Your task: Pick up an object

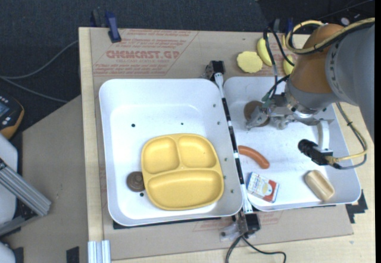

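The grey arm with its orange band reaches into the right bin from the right. Its gripper hangs low over the bin's back left part. A brown round piece lies right at the gripper's tip, partly hidden by it; I cannot tell if they touch. Nearer the front of the same bin lie a red sausage, a small white and red packet and a tan bread roll.
The left bin holds a yellow divided plate and a brown round piece beside it. Yellow toy foods lie on the bench behind the right bin. A black cable end hangs over the right bin.
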Robot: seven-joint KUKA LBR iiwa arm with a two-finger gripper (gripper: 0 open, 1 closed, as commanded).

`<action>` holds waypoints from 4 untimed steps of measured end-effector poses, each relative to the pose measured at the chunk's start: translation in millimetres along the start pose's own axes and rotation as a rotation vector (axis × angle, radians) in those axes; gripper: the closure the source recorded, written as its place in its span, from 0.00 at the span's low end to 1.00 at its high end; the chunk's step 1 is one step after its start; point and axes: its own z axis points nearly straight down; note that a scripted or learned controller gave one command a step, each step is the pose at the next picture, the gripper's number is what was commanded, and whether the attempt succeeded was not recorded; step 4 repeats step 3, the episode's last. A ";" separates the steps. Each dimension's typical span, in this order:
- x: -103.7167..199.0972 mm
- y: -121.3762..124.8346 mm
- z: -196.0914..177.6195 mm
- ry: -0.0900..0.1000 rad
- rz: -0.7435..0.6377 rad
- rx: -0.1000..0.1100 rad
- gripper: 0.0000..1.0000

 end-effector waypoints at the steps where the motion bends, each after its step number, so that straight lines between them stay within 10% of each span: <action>1: 7.2 34.9 -0.7 -0.003 -0.005 -0.012 0.00; 2: 6.9 34.3 -11.4 -0.003 -0.005 -0.012 1.00; 3: 72.9 -17.6 -106.0 0.001 -0.009 -0.013 1.00; 4: 72.9 -17.6 -106.0 0.001 -0.009 -0.013 1.00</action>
